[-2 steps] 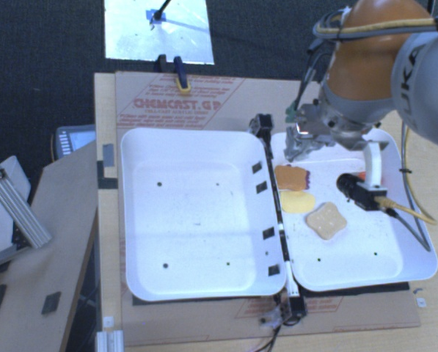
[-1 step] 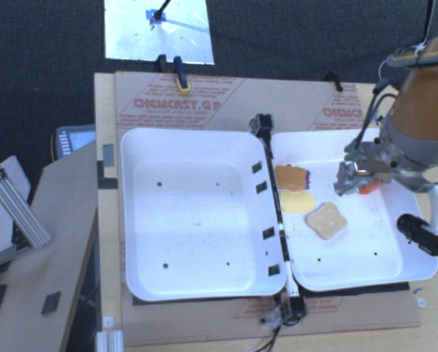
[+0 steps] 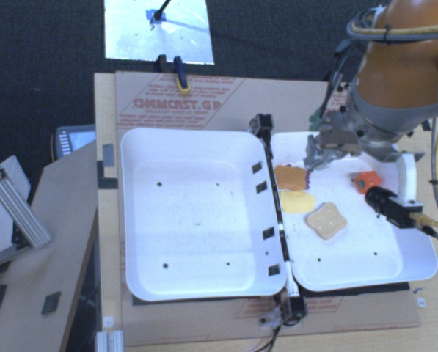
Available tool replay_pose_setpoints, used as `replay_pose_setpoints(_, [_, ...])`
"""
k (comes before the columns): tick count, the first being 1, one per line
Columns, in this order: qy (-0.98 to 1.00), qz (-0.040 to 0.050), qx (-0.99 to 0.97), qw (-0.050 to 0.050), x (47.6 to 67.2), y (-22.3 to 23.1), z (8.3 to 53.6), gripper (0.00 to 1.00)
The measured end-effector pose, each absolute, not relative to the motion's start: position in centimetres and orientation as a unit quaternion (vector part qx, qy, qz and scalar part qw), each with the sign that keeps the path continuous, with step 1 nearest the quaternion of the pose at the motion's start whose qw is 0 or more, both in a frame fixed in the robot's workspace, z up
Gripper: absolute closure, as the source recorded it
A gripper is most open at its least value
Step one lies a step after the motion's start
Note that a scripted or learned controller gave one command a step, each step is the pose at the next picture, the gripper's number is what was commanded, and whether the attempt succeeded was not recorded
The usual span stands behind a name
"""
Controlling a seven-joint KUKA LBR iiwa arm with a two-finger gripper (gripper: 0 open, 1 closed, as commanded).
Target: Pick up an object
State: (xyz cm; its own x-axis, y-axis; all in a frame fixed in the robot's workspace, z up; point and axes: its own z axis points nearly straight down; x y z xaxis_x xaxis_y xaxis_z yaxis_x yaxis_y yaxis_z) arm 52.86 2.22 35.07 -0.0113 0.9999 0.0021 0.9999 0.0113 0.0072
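Orange and flat, a toy piece (image 3: pixel 291 177) is lying in the right bin (image 3: pixel 417 270) just beside the divider as the end effector (image 3: pixel 312 160) is hovering at its upper edge; its grip state cannot be told. A centred, vertical descent is looking wisest.

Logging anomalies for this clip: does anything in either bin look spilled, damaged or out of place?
Nothing stands out. The orange piece, yellow piece and tan piece lie flat in the right bin; orange and yellow overlap slightly. The gripper hangs just above them.
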Motion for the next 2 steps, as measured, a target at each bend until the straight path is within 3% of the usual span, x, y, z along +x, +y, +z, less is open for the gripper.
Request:
replay_pose_setpoints(1, [0.711, 0.0011, 0.703, 0.000, 51.5, 8.2, 34.1, 1.00])
replay_pose_setpoints(2, [0.707, 0.0019, 0.708, 0.002, 48.6, 4.3, 36.8, 1.00])
